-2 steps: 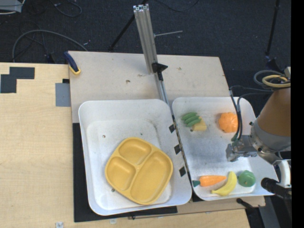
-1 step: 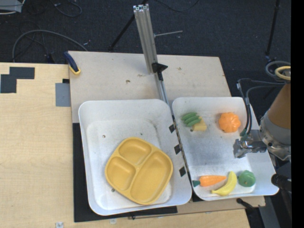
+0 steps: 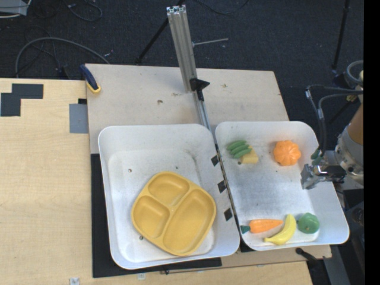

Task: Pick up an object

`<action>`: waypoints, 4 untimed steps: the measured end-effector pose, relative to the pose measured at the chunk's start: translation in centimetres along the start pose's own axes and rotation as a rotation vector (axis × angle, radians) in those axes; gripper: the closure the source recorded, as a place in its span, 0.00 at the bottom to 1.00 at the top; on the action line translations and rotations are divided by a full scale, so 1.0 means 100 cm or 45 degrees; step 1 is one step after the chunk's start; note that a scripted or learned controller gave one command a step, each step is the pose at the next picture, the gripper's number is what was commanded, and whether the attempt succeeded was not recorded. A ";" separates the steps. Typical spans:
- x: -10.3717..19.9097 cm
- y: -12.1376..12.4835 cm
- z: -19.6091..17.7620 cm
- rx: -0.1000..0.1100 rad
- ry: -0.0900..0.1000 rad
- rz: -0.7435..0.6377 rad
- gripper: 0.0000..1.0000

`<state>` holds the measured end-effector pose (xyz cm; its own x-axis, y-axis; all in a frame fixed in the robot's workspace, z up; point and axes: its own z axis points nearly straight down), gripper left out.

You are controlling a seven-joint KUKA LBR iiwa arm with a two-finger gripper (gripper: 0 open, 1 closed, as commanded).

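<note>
The right bin [image 3: 267, 183] holds several toy foods. An orange fruit [image 3: 287, 152] lies near its far right corner, and a green and yellow piece [image 3: 242, 150] lies near the far left. Along the near edge sit a carrot [image 3: 264, 225], a yellow banana [image 3: 284, 231] and a round green fruit [image 3: 307, 222]. My gripper [image 3: 310, 177] hangs over the bin's right rim, just below and to the right of the orange fruit and above the green fruit. Nothing shows in its grasp.
The left bin [image 3: 119, 159] carries a yellow divided plate [image 3: 173, 212] in its near half. A metal post [image 3: 183, 46] rises behind the bins, with a rod running down between them. The arm's body stands at the right edge.
</note>
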<state>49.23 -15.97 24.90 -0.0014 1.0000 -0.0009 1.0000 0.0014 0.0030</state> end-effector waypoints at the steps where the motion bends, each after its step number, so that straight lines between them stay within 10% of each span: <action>1: 0.062 0.012 0.006 0.007 0.004 -0.006 1.00; 4: 0.212 0.040 0.021 0.009 0.002 -0.004 1.00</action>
<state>53.20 5.19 22.77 -0.0046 1.0000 0.0008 1.0000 0.0046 -0.0039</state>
